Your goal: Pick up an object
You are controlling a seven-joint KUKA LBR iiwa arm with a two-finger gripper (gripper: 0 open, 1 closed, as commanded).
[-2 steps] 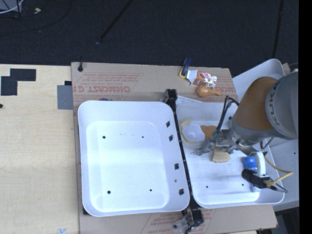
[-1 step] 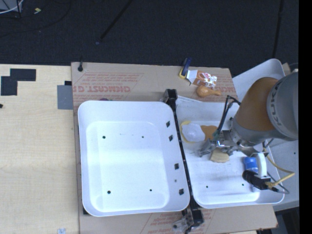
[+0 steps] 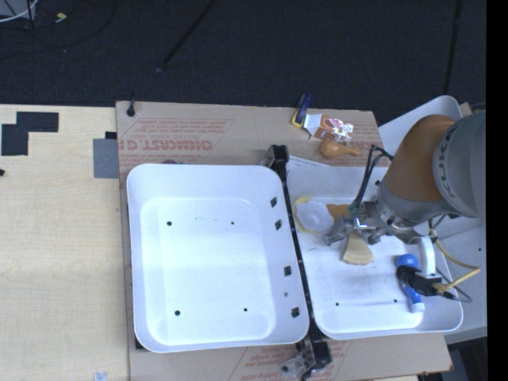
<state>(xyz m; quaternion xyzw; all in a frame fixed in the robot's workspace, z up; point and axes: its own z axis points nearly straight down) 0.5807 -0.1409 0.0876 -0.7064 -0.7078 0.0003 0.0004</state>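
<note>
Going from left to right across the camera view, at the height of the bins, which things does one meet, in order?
left white bin → yellow-rimmed clear thing → tan wedge → arm's orange band

A tan wedge [image 3: 357, 252] – lying mid-floor in the right bin [image 3: 373, 312].

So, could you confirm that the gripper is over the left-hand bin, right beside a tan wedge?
Not quite. The camera view shows the gripper over the right-hand bin, not the left-hand one. The rest holds: it is right beside a tan wedge.
</note>
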